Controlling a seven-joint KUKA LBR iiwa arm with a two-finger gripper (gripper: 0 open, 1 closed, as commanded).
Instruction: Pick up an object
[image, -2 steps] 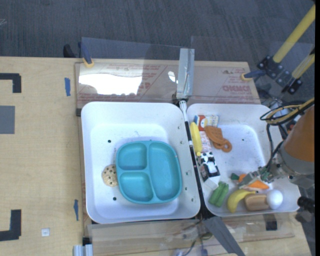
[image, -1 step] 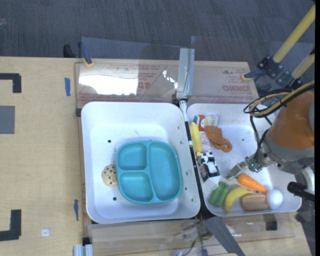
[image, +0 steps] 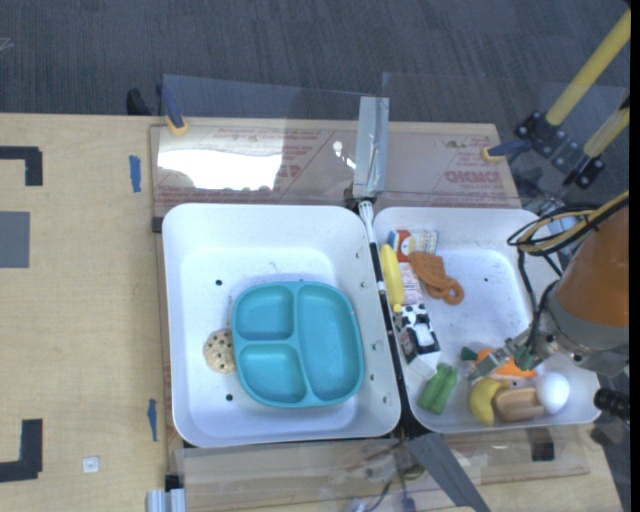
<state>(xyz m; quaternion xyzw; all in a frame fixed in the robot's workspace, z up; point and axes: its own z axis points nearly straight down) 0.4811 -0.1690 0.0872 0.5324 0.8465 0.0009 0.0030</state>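
The right bin (image: 487, 262) holds several toy foods. In its front right corner lie a white egg (image: 553, 391), a brown bread roll (image: 518, 404), a yellow banana (image: 483, 398) and a small orange piece (image: 510, 370). A green cucumber (image: 437, 389) lies to their left. The gripper (image: 522, 352) hangs low over that corner, just above the orange piece, at the end of the grey arm with its orange band (image: 600, 275). The wrist hides how the gripper stands and whether it touches anything.
An orange pretzel (image: 437, 275), a yellow corn cob (image: 391, 280), a red and white packet (image: 413, 243) and a black and white toy (image: 416, 330) lie near the divider. The left bin (image: 260, 235) holds a teal divided plate (image: 296, 343) and a cookie (image: 218, 350).
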